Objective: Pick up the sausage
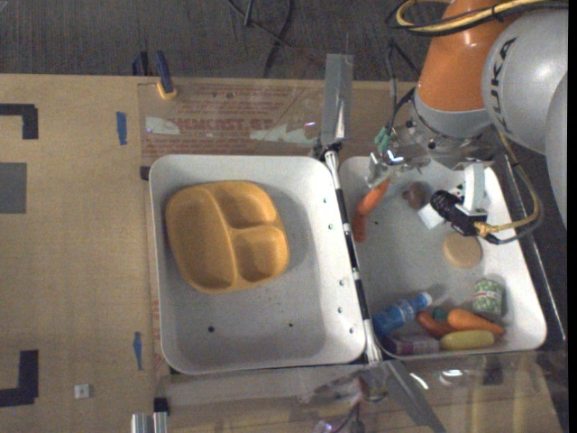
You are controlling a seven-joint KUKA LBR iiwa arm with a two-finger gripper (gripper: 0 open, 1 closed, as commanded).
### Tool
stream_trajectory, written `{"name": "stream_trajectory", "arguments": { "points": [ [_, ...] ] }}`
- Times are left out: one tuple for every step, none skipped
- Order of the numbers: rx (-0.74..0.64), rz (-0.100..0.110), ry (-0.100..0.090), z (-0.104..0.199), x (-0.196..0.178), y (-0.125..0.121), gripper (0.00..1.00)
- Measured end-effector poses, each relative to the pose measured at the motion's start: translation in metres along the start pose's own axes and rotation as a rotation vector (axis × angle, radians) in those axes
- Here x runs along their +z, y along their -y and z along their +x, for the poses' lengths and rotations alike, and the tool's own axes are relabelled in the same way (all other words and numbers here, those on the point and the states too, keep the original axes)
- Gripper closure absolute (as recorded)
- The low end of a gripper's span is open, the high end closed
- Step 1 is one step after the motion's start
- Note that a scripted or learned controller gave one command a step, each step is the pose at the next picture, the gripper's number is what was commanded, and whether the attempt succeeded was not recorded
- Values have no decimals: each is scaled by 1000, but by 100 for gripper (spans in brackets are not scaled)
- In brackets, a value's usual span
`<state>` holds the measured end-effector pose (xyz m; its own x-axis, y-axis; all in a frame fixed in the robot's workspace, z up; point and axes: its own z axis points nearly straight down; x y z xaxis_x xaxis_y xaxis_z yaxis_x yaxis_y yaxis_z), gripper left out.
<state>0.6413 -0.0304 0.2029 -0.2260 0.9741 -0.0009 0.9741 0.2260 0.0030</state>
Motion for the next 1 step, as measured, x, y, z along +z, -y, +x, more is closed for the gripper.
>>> {"name": "stream_trajectory", "arguments": {
  "points": [
    [-2, -4, 2, 1, -11, -1, 100]
  ]
}}
